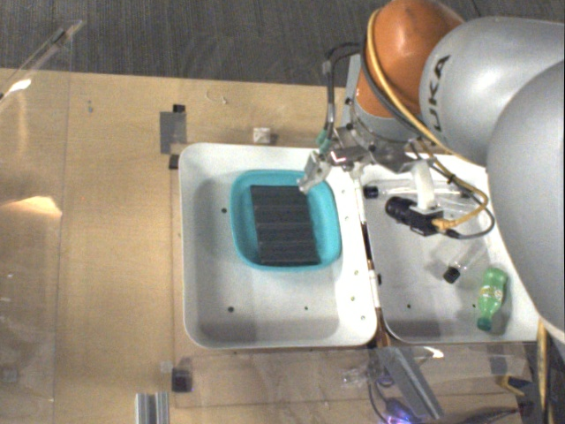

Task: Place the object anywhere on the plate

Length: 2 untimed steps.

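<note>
Single arm reaches in from the right; its tool (314, 177) hangs over the top-right corner of the teal plate (328, 228) in the left bin (203, 237).

Key relation: a dark, ribbed, rectangular block (283, 224) lies flat on the plate, just below and left of the tool tip. The block's long axis runs roughly top to bottom in the camera view, slightly tilted, and it covers most of the plate's floor. The tool tip appears to sit at or just above the block's upper right corner; I cannot tell whether they touch.

Tool state: cannot tell whether it is released or clenched. The tip is small and pale against the plate rim, and nothing is visibly pinched in it.

Judgement: if the block is the task's thing, it already rests inside the plate, so placement looks done or nearly so; the move that remains is likely a straight lift clear.

Materials: plate is smooth glossy plastic with a raised rounded rim; block is matt with crosswise ridges, possibly rubber or foam; bins are hard white plastic with shallow walls.

The right bin (415, 325) holds a green bottle (491, 297) near its lower right corner, well apart from the plate, plus small dark bits.
</note>
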Tool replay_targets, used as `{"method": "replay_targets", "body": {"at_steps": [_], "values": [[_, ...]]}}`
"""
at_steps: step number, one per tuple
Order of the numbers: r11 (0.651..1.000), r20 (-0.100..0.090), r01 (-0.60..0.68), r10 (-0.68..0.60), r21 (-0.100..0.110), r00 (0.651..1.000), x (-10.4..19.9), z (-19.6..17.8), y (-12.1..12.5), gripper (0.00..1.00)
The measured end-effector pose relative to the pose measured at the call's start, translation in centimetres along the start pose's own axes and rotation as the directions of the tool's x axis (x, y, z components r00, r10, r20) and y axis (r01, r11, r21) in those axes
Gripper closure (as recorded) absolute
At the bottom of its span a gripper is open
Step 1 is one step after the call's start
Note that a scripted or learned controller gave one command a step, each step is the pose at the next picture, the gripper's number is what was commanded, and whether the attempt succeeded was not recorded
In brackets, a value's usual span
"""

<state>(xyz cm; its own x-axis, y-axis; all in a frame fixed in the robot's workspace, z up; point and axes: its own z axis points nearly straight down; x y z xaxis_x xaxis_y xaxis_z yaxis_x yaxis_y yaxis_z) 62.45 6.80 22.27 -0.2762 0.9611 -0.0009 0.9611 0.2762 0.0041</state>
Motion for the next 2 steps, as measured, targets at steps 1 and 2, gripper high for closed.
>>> {"method": "replay_targets", "body": {"at_steps": [1,2], "values": [[1.0,0.0,0.0,0.0,0.0,1.0,0.0,0.0,0.0,0.0],[1.0,0.0,0.0,0.0,0.0,1.0,0.0,0.0,0.0,0.0]]}}
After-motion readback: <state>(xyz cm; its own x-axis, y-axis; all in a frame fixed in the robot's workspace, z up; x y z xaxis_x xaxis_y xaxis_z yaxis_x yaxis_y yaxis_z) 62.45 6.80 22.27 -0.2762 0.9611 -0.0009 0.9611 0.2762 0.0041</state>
